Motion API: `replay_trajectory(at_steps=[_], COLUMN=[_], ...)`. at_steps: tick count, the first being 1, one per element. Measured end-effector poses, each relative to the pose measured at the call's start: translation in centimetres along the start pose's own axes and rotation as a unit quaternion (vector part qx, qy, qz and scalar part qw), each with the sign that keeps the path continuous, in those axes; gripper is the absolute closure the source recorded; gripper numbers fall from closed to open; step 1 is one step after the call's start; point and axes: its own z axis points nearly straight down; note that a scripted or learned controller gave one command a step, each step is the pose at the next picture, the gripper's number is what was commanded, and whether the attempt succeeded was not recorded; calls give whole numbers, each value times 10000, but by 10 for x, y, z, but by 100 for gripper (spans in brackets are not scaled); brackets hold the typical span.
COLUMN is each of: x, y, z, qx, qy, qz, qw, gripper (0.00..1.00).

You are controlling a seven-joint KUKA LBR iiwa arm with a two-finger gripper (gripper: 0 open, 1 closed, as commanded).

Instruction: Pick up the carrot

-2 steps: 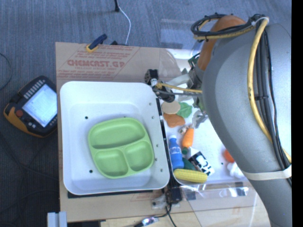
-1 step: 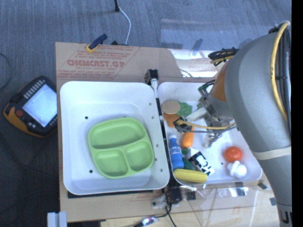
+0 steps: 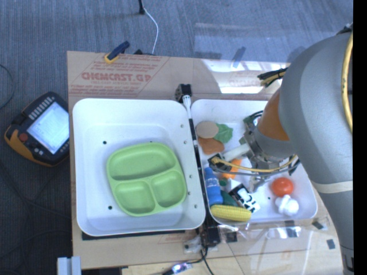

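Fingers (image 3: 245,195), black, low in the right bin (image 3: 304,211), lower centre-right of frame; released or clenched, cannot tell from this slant. Carrot (image 3: 231,165) likely the orange piece just above them, beside the blue bottle (image 3: 213,189), partly screened by cables; not seen between the fingers. Corn (image 3: 230,213) lies at the bin's near edge, tomato (image 3: 281,186) to the right. Left bin (image 3: 92,119) carries the green divided plate (image 3: 146,178). Arm stoops steeply, presumably to reach into the clutter.

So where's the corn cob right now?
The corn cob lies in the right bin, along its near edge, just below the blue bottle and left of the tomato.
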Motion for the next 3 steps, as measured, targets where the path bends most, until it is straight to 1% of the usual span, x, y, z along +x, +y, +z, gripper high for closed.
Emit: replay_trajectory(at_steps=[1, 2, 3], x=[-1, -51, -55], y=[0, 27, 20], z=[-8, -2, -2], qx=[17, 31, -61], qy=[-32, 34, 17], qz=[-3, -1428, -2789], qw=[10000, 9897, 9603], gripper=[100, 100, 100])
